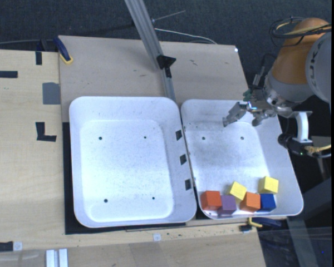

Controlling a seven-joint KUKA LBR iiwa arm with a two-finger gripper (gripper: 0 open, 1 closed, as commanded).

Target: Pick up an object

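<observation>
Several small blocks lie along the near edge of the right bin [211, 149]: an orange-red block [212, 199], a purple block [228, 203], a yellow block [237, 191], an orange block [251, 201], a blue block [268, 202] and another yellow block [269, 184]. My gripper [244, 117] hangs over the far right part of this bin, well away from the blocks. Its two fingers stand apart with nothing between them.
The left bin [78, 149] sits beside the right one. A slanted metal rail [147, 32] crosses the bench behind the bins. Black clips [182, 159] line the seam between the bins. The arm's orange band [295, 54] is at the upper right.
</observation>
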